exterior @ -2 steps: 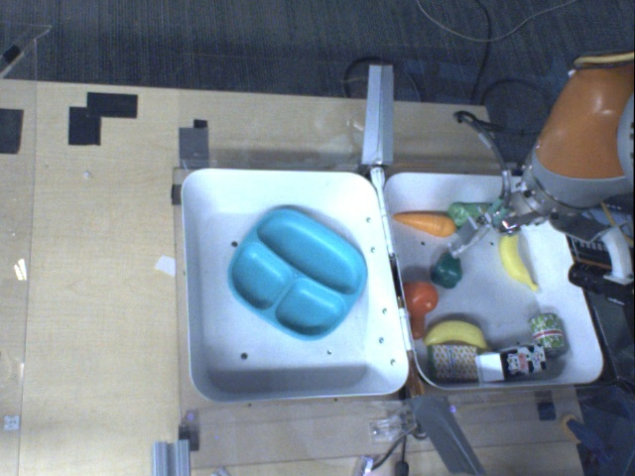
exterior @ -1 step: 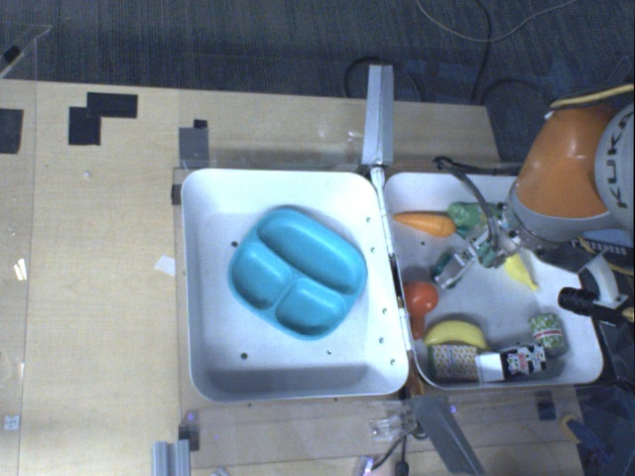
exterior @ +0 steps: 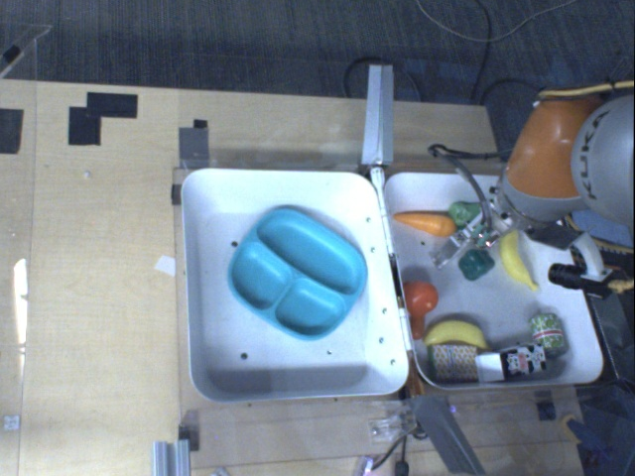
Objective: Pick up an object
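Teal block (exterior: 476, 264) lying in the right bin (exterior: 585, 370), just below and seemingly touching the tips of the jaws (exterior: 468, 243); most likely the object being gone for, judging by closeness alone; too small and blurred to tell whether lifted off the floor or resting on it. Jaws lowered into the upper middle of that bin, metal prongs angled down and to the left; cannot tell whether released or clenched, and nothing clearly seen caught between them; no grasp to be claimed yet. Judged stage: reach made, descent more or less complete, closing and lifting not yet shown as done; most of the task left.

Close around: carrot (exterior: 425, 223) lying crosswise just left of the jaws; small green item (exterior: 462, 211) beside the carrot's thick end, partly hidden by the wrist; banana (exterior: 517, 261) upright just right of the block. Further down: red tomato (exterior: 420, 297) near the left wall; yellow lemon (exterior: 454, 333) below it; brush-like tool with a black and white handle (exterior: 486, 363) along the front wall; small patterned can (exterior: 548, 332) at the lower right.

Beyond: left bin (exterior: 208, 365) holding a blue divided tray (exterior: 298, 271), well apart from the arm; both bins side by side on the wooden desk (exterior: 89, 286).
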You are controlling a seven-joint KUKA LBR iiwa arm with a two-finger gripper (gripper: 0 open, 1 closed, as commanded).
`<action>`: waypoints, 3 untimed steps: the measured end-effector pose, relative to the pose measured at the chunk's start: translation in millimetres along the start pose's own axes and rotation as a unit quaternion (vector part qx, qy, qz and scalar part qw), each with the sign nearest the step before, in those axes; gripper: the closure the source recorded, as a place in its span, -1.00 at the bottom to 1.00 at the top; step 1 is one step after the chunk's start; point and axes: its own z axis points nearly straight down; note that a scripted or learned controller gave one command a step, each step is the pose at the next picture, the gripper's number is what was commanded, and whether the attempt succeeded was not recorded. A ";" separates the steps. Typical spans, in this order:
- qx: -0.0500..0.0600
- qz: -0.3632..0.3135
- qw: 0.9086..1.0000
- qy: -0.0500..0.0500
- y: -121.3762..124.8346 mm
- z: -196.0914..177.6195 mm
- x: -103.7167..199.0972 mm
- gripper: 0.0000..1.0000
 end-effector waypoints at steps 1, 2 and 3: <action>-0.003 0.001 1.000 -0.001 2.6 -12.6 -1.0 1.00; 0.001 0.001 1.000 0.001 35.6 -36.9 -27.7 1.00; 0.001 0.000 1.000 0.001 35.6 -36.9 -27.6 -1.00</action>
